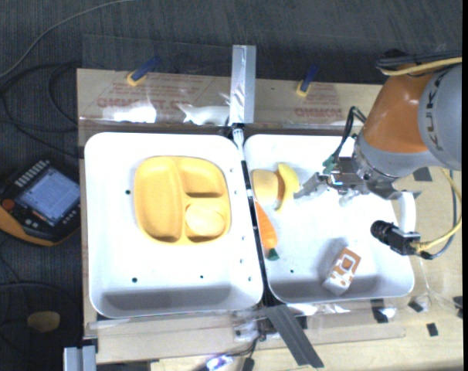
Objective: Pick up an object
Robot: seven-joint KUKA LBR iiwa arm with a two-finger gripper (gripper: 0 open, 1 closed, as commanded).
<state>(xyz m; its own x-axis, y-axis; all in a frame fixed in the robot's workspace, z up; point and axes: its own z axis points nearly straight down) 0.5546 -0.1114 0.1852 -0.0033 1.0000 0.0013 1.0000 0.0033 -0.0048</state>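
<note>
fingers (315,185): small and blurred, cannot tell whether apart or together, nothing seen between them | arm (408,126): cut off at right edge | banana pieces (274,184): pale yellow, just left of fingers | carrot (266,229): orange, below-left | small box (340,267): below | yellow tray (181,199): far left, other bin (110,284)

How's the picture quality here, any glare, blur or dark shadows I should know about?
Camera view: even overhead light, soft overall; glare on the plastic sheet behind the bins and on the left bin, whose white floor looks washed out; faint shadow under the gripper; fine detail on the carton is blurred; the dark floor loses detail.
</note>
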